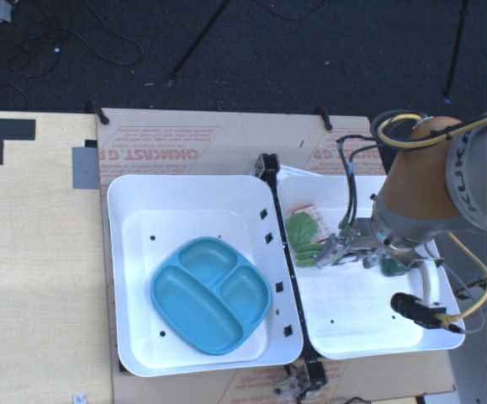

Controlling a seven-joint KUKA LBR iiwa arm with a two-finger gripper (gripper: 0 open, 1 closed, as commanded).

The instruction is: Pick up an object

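A green object (304,235) lies in the right bin (369,326), near its left wall and towards the back. My gripper (331,252) reaches in from the right and sits low, just right of the green object and at its lower edge. Whether it touches the object cannot be made out. A small teal thing (394,267) shows beneath the wrist, partly hidden by the arm. A blue divided plate (211,294) lies in the left bin (142,225).
The arm's orange band (420,171) and grey wrist cover the right bin's back right part. A black cable connector (418,309) hangs over that bin's front right. A black divider clip strip (283,259) runs between the bins.
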